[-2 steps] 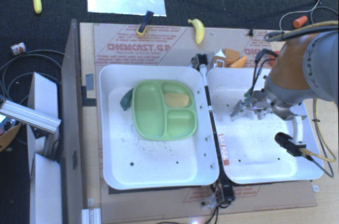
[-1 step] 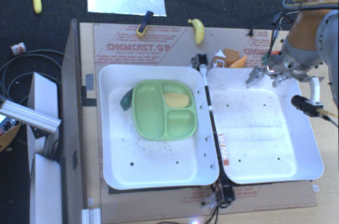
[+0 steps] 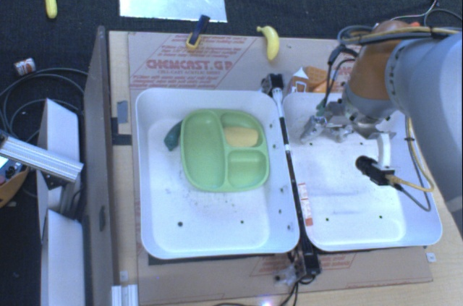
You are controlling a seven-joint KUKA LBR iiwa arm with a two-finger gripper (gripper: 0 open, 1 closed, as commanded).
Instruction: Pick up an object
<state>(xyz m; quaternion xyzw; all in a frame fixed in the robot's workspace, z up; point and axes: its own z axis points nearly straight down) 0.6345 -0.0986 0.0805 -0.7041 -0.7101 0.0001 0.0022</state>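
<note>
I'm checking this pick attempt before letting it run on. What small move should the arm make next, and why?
Probably shift the gripper left, across the divider and over the left bin. It now hangs low over the right bin, with nothing seen between its fingers. The things to pick lie in the left bin: a green divided plate with a yellow piece in one compartment, and a dark teal object at its left edge.

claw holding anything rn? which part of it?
Nothing seen held. The claw hangs over the back left corner of the right bin; whether it's open or shut can't be told. The green tray lies in the left bin.
</note>
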